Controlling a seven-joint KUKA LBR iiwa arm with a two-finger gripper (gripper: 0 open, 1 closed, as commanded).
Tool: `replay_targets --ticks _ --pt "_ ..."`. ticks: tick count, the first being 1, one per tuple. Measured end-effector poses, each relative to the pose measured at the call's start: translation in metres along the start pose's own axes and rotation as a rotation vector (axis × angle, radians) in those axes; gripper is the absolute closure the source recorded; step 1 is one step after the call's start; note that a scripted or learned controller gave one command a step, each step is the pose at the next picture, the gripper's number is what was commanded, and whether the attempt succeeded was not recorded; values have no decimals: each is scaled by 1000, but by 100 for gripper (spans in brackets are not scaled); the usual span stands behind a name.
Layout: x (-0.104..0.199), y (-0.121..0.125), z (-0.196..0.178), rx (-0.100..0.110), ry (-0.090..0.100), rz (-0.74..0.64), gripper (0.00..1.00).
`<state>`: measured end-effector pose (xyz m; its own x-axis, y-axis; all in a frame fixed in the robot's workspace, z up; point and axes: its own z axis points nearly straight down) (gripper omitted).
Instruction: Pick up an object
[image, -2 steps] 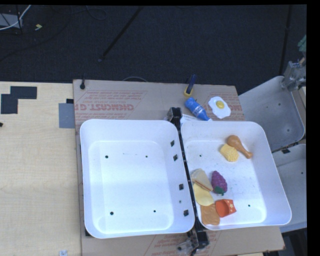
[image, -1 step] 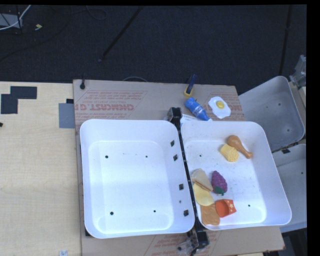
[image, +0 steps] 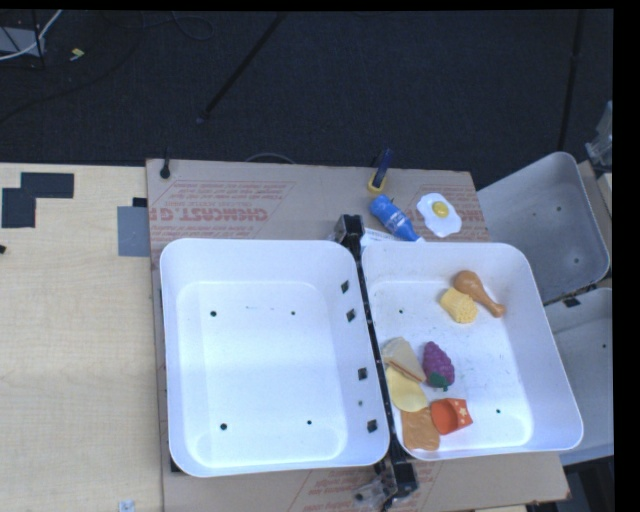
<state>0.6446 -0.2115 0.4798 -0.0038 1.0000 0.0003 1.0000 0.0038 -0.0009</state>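
In the right bin (image: 510, 350), grapes (image: 437, 363), a red carton (image: 452, 414) and pale slices (image: 405, 382) huddle close by its inner wall, so a grab could pinch two or slip. The hand's state I cannot tell.

**Overlaps, covered cardboard and cropped edges**

In the right shallow white plastic bin (image: 500, 365), a yellow oval toy piece (image: 408, 393) lay over the pale tan wedge-shaped toy piece (image: 398, 352) and hid its lower part. A red toy carton (image: 455, 413) overlapped one side of the orange rounded toy piece (image: 420, 430), and what these pieces represented was unclear. That bin and the left shallow white plastic bin (image: 260, 360) hid most of the brown cardboard sheet (image: 300, 200), whose red print (image: 215, 213) was too blurred to read. The small blue-and-yellow object (image: 380, 173) above the bins was too small to identify. The black clamp (image: 395, 487) between the bins was cut by the bottom edge, and the grey metal plate (image: 545, 215) was cropped at the right.
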Motion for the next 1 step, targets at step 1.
replay_targets --ticks 1 --pt "0 0 -20 0 0 -1 100"
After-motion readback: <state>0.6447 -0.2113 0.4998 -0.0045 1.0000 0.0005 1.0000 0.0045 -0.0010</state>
